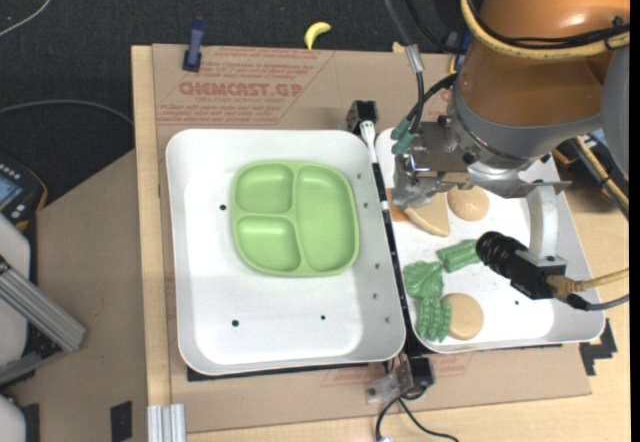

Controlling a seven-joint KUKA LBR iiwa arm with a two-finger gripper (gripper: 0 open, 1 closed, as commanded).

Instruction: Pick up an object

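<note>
My gripper [408, 188] hangs low over the left side of the right bin [580, 325], close to the divider between the bins. Just below it lies a tan wedge-shaped piece [430, 221], partly covered by the gripper. To the right of the wedge, under the wrist, is a round tan disc [468, 204]. Nearer the front lie a green block [459, 256], two green leafy pieces [422, 280] [432, 320] and a second tan disc [464, 316]. I see nothing held in the gripper.
The left bin [200, 260] holds a light green divided plate [296, 217]. The arm's bulk covers the back of the right bin. A blue clip [193, 45] and a small yellow thing [317, 32] lie at the bench's back edge.
</note>
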